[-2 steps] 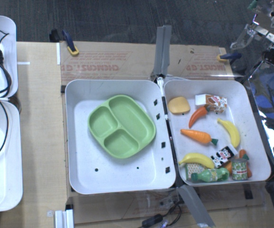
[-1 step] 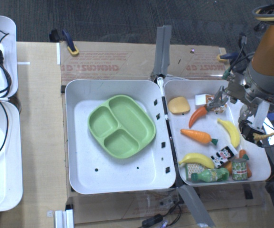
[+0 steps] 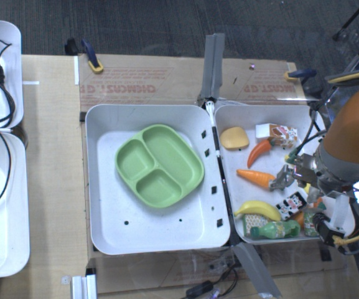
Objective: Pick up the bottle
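We see the gripper [image 3: 289, 174] over the right bin [image 3: 229, 185], near that bin's right side. Its metal fingers point toward the left, but they are small and blurred here, so we cannot tell whether the jaws are open or closed, and we see nothing held between them. The grey arm [image 3: 347, 139] with its orange band comes in from the right edge above it.

Just left of the gripper lies a carrot [image 3: 256, 177], its tip pointing left. A second, redder carrot-like piece [image 3: 259, 152] sits up and left of that, beside a tan round piece [image 3: 234, 137] near the bin's upper left. A small white and patterned box [image 3: 277, 133] lies at the top of the bin. Below the gripper is a black-and-white item [image 3: 290, 203], and left of it a banana [image 3: 258, 210].

The bottle [image 3: 274, 230], green, lies on its side along the front wall of the right bin, just under the banana and well below the gripper.

In the left bin [image 3: 104, 223] we see a green divided plate [image 3: 159, 165] resting near the middle, tilted on the diagonal.
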`<state>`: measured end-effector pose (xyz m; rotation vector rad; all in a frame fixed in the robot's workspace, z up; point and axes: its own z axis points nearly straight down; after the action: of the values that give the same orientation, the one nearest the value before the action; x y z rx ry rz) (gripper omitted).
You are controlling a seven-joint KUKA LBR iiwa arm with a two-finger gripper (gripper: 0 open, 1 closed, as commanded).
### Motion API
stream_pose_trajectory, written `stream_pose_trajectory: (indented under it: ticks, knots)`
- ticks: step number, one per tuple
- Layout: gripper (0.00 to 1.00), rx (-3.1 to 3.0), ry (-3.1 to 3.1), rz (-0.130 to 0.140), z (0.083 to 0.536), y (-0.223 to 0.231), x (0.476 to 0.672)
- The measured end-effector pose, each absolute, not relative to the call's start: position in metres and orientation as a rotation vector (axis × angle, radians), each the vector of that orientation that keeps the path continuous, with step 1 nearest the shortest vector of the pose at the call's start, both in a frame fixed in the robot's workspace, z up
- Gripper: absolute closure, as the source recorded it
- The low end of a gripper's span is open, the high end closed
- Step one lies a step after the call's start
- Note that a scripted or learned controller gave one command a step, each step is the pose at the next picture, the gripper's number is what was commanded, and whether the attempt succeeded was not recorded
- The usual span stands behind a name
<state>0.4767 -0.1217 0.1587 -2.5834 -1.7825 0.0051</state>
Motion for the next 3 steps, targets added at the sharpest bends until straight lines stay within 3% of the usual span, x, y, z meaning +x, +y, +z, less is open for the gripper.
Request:
stream_pose_trajectory:
  ticks: [1, 2, 3]
  knots:
    - [0.00, -2.630, -1.716, 0.005, 0.143, -0.138, 0.576]
    - [0.00, -2.762, -1.491, 0.007, 0.190, -0.073, 0.483]
    - [0.00, -2.716, -1.581, 0.006, 0.356, -0.083, 0.478]
